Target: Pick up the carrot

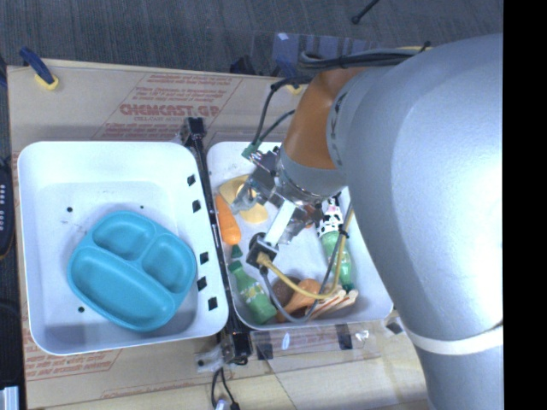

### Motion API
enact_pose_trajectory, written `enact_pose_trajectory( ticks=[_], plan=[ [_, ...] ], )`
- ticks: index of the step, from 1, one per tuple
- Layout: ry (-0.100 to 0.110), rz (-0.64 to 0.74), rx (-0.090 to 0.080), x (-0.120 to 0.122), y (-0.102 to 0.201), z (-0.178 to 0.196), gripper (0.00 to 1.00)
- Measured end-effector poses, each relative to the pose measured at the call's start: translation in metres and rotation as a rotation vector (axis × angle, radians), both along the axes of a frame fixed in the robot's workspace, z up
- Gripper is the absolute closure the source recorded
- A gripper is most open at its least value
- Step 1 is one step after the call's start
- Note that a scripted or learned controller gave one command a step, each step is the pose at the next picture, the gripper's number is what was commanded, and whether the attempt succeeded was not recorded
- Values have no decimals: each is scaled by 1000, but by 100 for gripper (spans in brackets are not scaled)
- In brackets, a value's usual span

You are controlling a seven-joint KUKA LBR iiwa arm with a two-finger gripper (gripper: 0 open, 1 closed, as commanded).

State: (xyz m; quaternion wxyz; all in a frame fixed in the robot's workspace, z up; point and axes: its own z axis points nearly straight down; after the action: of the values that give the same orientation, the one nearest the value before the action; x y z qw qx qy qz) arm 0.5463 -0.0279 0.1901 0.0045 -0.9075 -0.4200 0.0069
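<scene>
Cardboard-covered bench, two white bins. Reference: right bin. Carrot lies inside it along its left wall, free of any grip. Gripper hangs low inside it, just right of the carrot; open or closed, cannot tell. Blue plate sits in the bin to its left.

- A grey arm is recorded: smooth, matte, broadly rounded casing.
- A pale seam is noted curving across the casing's lower part.
- A glossy orange band, ring-shaped, is seen above the wrist.
- A darker grey wrist flange is noted below the band.
- Thin black cables are observed beside the band.
- A silver-grey metal gripper is logged; finer detail is not resolved.
</scene>
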Motion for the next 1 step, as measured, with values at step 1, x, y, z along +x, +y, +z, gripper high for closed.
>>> enact_pose_trajectory(
  ticks=[1],
  plan=[
    [-5, -168, -4, 32, -43, 1, 0]
  ],
)
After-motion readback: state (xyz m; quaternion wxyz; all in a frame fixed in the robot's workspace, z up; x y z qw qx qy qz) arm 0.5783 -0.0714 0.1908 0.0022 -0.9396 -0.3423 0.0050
